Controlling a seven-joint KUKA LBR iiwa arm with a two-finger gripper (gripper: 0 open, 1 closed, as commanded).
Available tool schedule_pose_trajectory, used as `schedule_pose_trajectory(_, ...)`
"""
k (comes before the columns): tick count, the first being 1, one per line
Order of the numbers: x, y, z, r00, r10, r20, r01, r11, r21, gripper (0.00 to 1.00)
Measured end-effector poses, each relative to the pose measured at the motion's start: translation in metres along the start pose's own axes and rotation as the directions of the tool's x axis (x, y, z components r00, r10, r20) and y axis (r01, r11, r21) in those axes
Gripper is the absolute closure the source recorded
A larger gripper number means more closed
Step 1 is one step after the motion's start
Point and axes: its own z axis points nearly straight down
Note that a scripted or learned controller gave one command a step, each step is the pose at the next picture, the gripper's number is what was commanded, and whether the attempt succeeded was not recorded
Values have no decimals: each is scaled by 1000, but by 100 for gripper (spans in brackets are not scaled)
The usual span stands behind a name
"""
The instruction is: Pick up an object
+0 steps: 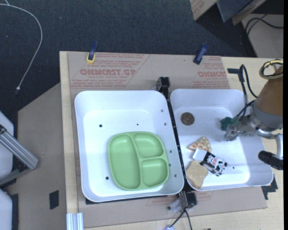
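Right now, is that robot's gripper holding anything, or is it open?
Gripper: low in the right bin, a green thing at its tip; open or shut cannot be told.

Dark blue-grey carpet (112, 27) covers the floor, with a thin white cable (33, 42) looping at ten o'clock. A cardboard box (204, 6) sits at one o'clock, and an aluminium rail (18, 150) slants at nine o'clock.

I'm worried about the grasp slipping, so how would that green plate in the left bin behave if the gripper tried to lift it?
The green plate looks like rigid moulded plastic, so probably stiff and fairly light. It lies flat on the left bin floor, so unlikely to roll or tip. Its glossy surface and low rounded rim may be slippery, leaving the fingers little to pinch.
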Motion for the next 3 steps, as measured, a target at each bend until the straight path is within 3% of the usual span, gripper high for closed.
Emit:
schedule_pose_trajectory(2, -2, -7, -124, 1000, -1, 2, 1, 1000, -6, 100)
schedule_pose_trajectory(3, -2, -6, -154, 1000, -1, 2, 1, 1000, -3, 100)
